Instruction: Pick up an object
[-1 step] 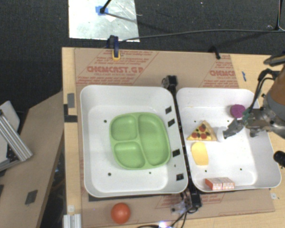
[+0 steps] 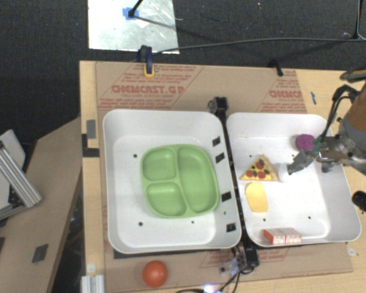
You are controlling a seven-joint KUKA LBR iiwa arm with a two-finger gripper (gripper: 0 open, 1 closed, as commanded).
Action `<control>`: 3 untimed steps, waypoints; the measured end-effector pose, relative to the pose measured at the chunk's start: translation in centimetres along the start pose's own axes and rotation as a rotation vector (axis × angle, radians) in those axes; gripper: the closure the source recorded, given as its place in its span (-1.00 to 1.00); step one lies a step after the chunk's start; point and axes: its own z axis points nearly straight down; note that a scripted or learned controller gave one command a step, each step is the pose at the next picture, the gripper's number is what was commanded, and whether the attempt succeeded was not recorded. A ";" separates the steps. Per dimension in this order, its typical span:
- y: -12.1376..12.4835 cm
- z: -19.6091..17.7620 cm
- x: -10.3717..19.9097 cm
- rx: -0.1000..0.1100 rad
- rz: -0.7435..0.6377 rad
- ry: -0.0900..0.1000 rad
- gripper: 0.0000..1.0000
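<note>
The gripper (image 2: 300,162) reaches into the right bin (image 2: 338,224) from the right side, its dark fingers slanting down and to the left over the bin's white floor. Whether the fingers are spread or closed cannot be told from this angle, and nothing is seen between them. Behind the gripper the grey wrist with its cables leads off to the right, where the orange band (image 2: 365,107) of the arm shows at the scene's edge.

Just beyond the gripper, toward the far side of the bin, lies a small round purple object (image 2: 304,141), close beside the wrist. To the left of the fingertips, near but apart from them, lies a toy pizza slice (image 2: 260,170) with red spots on its top. Just nearer than the slice sits a yellow oval piece (image 2: 256,197). At the near edge of the same bin lies a small red and white box (image 2: 282,235) on its side, well apart from the gripper.

The left bin (image 2: 122,163) stands beside the right one, the two meeting along a dark seam with black clips. In it lies a green divided plate (image 2: 179,180) with three compartments.

Both bins rest on a brown board (image 2: 244,84) printed with red letters. On the board's near edge, outside the left bin, sits a small orange-red ball (image 2: 154,273).
</note>
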 end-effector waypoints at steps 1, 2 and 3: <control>0.8 5.6 -0.4 0.003 0.002 0.000 -1.00; 1.2 11.3 0.5 0.004 0.002 0.001 -1.00; 1.3 14.4 0.5 0.001 0.003 0.000 -1.00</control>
